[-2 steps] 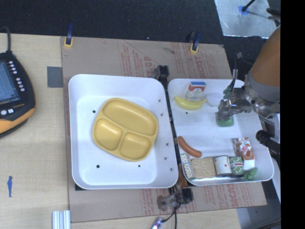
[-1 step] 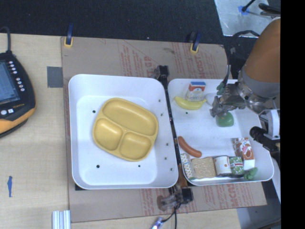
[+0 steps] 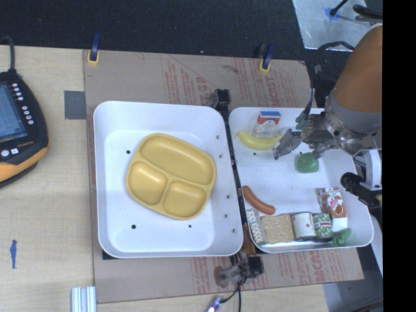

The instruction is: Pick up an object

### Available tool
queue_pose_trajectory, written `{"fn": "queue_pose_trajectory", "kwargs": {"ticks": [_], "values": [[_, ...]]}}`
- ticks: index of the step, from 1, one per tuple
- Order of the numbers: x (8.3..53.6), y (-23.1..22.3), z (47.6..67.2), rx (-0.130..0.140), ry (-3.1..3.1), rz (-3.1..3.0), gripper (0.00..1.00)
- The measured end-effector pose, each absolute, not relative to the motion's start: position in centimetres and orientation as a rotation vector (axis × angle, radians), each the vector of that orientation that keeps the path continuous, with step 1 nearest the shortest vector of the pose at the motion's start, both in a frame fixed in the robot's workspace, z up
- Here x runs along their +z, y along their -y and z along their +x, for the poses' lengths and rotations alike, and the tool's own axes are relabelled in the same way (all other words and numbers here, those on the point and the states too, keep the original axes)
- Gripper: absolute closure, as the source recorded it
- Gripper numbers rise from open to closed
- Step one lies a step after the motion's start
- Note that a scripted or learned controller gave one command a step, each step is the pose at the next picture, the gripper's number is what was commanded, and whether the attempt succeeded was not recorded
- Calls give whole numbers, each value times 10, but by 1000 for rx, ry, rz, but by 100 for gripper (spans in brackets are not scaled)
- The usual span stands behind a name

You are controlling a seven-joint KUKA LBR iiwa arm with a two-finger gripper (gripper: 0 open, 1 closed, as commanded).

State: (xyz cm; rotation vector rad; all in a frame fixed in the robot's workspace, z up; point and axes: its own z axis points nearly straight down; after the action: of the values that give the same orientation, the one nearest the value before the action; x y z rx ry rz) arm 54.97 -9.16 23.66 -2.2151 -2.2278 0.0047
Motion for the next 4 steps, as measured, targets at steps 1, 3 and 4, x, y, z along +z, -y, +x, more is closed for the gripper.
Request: {"fn": "queue_pose_trajectory", "kwargs": {"ticks": [1,3,4], "values": [[91,139,600,7,2225,-2215,0],[91,112,655,8,2220,-2211,0],[92,106,656,5,2221,-2213,0]]}}
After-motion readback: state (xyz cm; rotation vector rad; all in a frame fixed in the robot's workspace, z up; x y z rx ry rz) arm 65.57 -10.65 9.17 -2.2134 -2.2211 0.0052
